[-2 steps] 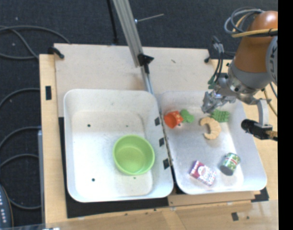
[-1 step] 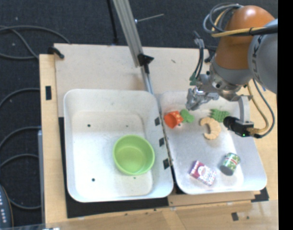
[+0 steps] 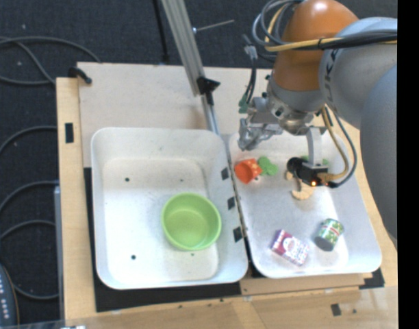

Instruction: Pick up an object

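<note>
My gripper (image 3: 248, 141) hangs over the far left corner of the right bin (image 3: 353, 204), with the grey arm and its orange band above it. Just below the gripper, an orange toy (image 3: 247, 171) lies against the bin's left wall, apart from the gripper. A small green piece (image 3: 268, 165) sits right beside the orange toy. Nothing shows between the gripper's tips.
A tan wooden piece (image 3: 303, 192) lies mid-bin, a pink box (image 3: 289, 247) and a green-and-grey can (image 3: 328, 234) near the front. The left bin (image 3: 127, 177) holds a green bowl (image 3: 191, 221). A slanted metal post (image 3: 189, 53) stands behind the bins.
</note>
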{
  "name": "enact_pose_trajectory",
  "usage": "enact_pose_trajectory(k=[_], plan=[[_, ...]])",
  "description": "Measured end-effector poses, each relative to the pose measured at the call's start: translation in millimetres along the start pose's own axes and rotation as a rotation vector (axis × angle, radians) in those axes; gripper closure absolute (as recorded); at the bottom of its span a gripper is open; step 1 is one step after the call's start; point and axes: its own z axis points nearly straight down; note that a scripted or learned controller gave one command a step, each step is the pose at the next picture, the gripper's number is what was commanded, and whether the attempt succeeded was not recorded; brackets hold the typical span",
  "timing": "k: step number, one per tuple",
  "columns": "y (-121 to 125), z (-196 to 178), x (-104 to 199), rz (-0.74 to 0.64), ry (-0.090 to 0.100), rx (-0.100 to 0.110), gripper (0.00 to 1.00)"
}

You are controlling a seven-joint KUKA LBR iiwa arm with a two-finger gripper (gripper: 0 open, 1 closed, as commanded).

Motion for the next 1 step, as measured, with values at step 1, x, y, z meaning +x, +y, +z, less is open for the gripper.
enact_pose_trajectory(k=[1], plan=[[0.2, -1.9, 53.3, 0.0, 0.001, 0.0, 1.0]])
